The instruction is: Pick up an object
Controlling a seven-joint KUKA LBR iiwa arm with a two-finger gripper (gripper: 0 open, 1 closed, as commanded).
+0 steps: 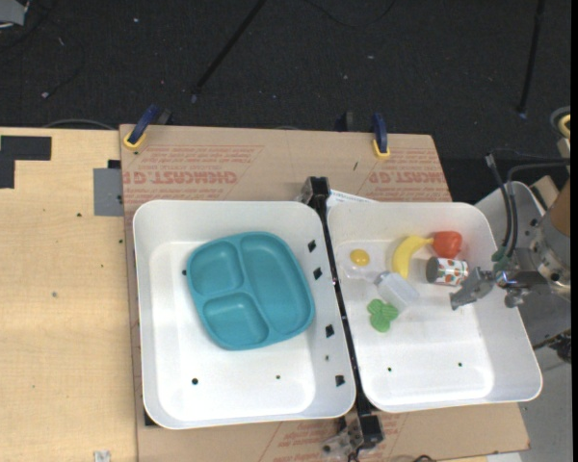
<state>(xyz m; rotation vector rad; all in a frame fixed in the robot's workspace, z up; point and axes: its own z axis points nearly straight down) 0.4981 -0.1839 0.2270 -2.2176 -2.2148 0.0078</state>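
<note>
The right bin (462,373) holds several small objects. A yellow banana (411,252) lies near a red piece (448,242) and a small patterned can (447,271). A small yellow round piece (359,257), a clear plastic cup (397,288) and a green toy (382,314) lie further left. My gripper (488,295) hangs over the bin's right side, just right of the can, open with nothing between its fingers. One finger (465,295) points toward the can.
A teal divided plate (250,290) sits in the left bin (173,373). A black divider (329,306) runs between the two bins. Cardboard lies under the bins, held by two clamps (380,138) at the back edge.
</note>
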